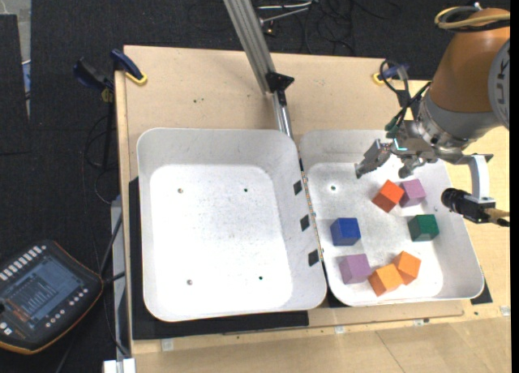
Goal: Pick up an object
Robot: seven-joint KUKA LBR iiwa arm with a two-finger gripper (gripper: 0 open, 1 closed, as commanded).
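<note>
Six small coloured cubes lie loose in the right shallow white bin (454,290); jaws, seemingly spread and holding nothing, poised beside the orange cube (389,195) for grasping.

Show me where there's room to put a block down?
The left bin has a bare floor, wall to wall. The right bin is crowded: blue cube, green cube, orange and purple blocks; a small patch lies near its top-left corner.
</note>
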